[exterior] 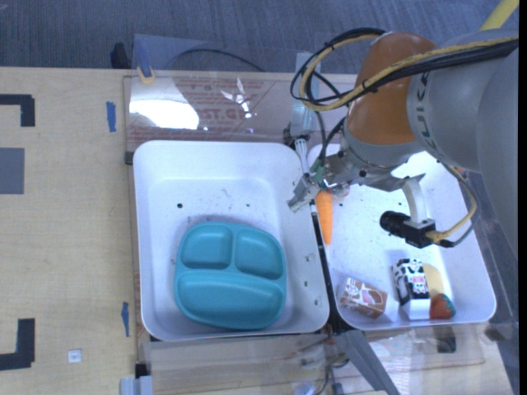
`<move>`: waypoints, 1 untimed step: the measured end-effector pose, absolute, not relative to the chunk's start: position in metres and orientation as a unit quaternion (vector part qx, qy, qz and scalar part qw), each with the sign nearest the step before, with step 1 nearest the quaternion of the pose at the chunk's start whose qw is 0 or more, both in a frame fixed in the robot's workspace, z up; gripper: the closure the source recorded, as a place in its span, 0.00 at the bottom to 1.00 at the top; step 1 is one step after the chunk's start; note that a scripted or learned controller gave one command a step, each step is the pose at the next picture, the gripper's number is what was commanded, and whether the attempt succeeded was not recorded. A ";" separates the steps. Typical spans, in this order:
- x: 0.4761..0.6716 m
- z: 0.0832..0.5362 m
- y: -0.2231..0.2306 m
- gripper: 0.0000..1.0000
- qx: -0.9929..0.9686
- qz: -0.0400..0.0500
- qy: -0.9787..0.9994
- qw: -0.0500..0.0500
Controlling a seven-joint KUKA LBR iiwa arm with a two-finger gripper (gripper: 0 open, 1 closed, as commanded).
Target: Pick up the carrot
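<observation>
Camera view. Bench point(58, 245): pale wood, black corner marks and blue tape tabs at frame left; grey floor point(206, 6) along the top. Left bin point(206, 163): teal divided tray point(230, 276) at lower centre, bare white floor above it. Right bin point(473, 278): carrot point(324, 216) upright beside the shared wall, top between the jaws, which close on it; gripper point(321, 185). Small packets point(364, 296) at lower right; printing unreadable. Open floor mid-bin.

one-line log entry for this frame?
tool at carrot top end | carrot hanging over right bin's left edge | teal tray in left bin
</observation>
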State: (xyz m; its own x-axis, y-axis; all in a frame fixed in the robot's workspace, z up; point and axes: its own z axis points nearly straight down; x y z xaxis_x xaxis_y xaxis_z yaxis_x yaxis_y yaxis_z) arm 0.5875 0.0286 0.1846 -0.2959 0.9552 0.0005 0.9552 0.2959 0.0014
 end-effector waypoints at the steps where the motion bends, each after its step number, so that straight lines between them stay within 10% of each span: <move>1: 0.540 0.184 -0.028 0.00 0.636 -0.001 0.772 -0.001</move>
